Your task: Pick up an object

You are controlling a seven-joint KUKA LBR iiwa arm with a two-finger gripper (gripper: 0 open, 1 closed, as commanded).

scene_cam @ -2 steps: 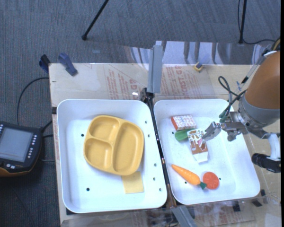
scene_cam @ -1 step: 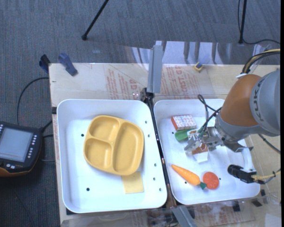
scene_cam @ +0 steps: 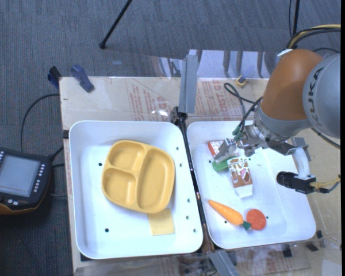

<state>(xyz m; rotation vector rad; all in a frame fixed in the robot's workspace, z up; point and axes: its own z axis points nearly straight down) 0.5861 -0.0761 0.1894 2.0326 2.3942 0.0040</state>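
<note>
The right bin (scene_cam: 287,211) holds a small red and white box (scene_cam: 215,148), a green object (scene_cam: 220,165), a brown and white carton (scene_cam: 241,175), an orange carrot (scene_cam: 226,211) and a red tomato slice (scene_cam: 256,219). My gripper (scene_cam: 229,150) hangs low over the bin's upper left part. It is just above the green object and next to the red and white box, and it partly hides both. The carton lies just right of and below the gripper. Nothing is visibly lifted off the bin floor.
The left bin (scene_cam: 86,211) holds a yellow divided plate (scene_cam: 139,176) and a flat yellow cheese slice (scene_cam: 161,222) below it. A raised divider (scene_cam: 188,154) separates the two bins. A black cable fitting (scene_cam: 293,181) sticks out of the arm over the right bin's right side.
</note>
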